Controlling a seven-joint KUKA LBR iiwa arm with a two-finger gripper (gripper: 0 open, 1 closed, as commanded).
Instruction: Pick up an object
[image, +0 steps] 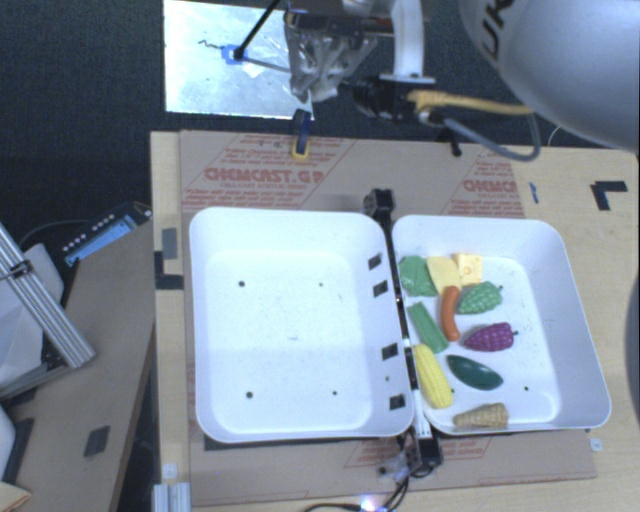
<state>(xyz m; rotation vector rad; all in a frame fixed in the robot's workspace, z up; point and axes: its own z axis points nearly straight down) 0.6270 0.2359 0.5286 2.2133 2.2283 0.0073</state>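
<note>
- Toys lie clustered in the right bin (575, 330), all toward its left half near the divider: a corn cob (432, 375), a purple grape bunch (489, 336), a dark green leaf-shaped piece (474, 373), an orange sausage-like piece (450, 312), a yellow cheese wedge (455, 270), a green pod (426, 326), a green textured piece (480, 297), another green piece (416, 275) and a tan cone (481, 415).
- Judged from this, the task stands at its very start: no toy is lifted, and the gripper (318, 80) hangs high at the top of the camera view, well apart from both bins.
- Whether its fingers are spread or pressed together cannot be told; the tool is a blurred mass of metal and cable, and nothing is visible between them.
- The next move calls for travelling toward the right bin, picking one toy, and descending over it.
- The grape bunch, leaf piece and cone sit somewhat apart from neighbours and look like easier targets.
- The sausage, pod and corn lie close together, so fingers closing there may nudge a neighbour.
- The left bin (290, 320) holds no toys.
- Clips along the divider (395, 310) stand just beside the pod and corn and could foul a descent there.
- A yellow cable (470, 102) trails from the wrist.
</note>
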